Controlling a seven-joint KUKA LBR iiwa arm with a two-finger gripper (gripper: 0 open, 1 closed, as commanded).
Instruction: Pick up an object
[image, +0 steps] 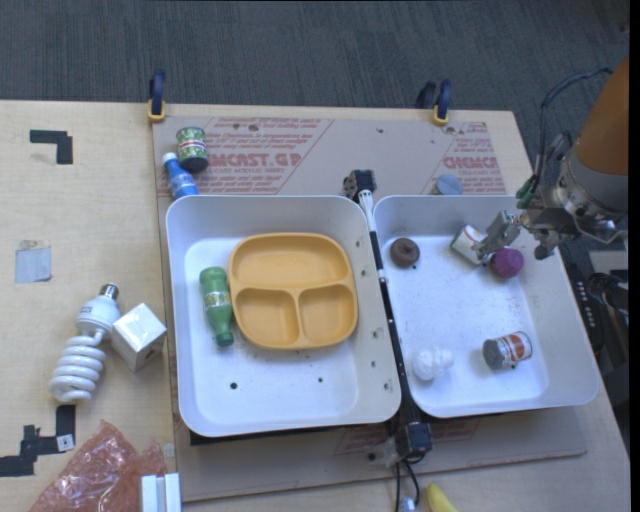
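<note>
Plywood bench is carrying two white bins side by side. Left bin (190, 390) is housing a yellow divided tray (293, 288) and green bottle (215, 305). Right bin (560, 385) is offering loose candidates: brown disc (404, 251), white lump (432, 364), can (508, 350). Gripper (497, 240) is hovering at a purple ball (508, 263), beside a silvery packet (467, 243); whether it is gripping anything, cannot tell.
</note>
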